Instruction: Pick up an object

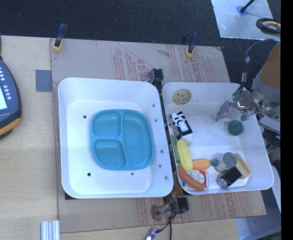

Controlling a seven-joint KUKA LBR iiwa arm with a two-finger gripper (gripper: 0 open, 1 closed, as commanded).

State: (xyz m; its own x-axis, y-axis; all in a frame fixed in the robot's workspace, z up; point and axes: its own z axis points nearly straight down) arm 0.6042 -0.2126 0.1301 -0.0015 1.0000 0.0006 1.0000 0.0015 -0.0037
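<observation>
You have two white bins side by side on the bench. The left bin holds a blue divided plate, lying flat near its middle. Take the right bin as your landmark for the rest.

The gripper sits over the right bin's upper right part, reaching in from the right edge. Its two metal fingers look spread apart, and you can see nothing between them. Just below the gripper, apart from it, a dark green ball rests on the bin floor.

In the bin's upper left corner lies a round cookie. Along its left wall you see a black-and-white box, then a yellow corn cob below it. Toward the lower left corner lie an orange carrot and a red-orange sausage-like piece. In the lower right part, a small grey can, a tan bread-like slice and a black block sit close together.

Outside the bins, at the bench's far left, rests a teach pendant.
</observation>
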